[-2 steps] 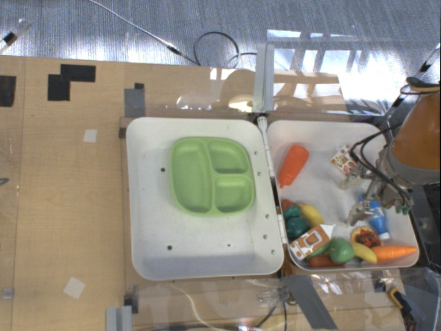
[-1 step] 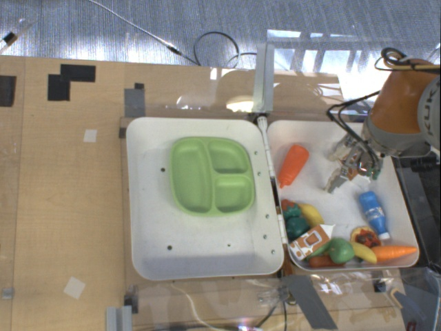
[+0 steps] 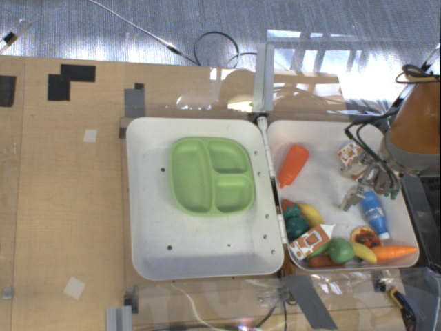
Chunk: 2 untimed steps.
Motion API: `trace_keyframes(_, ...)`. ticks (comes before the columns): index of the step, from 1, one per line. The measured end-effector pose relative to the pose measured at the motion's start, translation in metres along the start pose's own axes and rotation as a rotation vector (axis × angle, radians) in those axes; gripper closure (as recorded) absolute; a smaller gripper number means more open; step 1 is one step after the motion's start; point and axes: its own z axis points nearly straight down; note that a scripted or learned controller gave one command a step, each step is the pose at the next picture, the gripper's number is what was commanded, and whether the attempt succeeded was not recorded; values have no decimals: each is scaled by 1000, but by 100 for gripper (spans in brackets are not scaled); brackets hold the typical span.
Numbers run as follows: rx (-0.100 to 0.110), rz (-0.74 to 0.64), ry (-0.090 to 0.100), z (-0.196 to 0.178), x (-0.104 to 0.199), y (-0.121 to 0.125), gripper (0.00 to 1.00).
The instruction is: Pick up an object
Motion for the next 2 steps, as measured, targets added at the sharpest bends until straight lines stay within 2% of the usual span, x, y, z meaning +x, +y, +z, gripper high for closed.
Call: trace_keyframes(2,-1,172,-4,-1,33,-11,0)
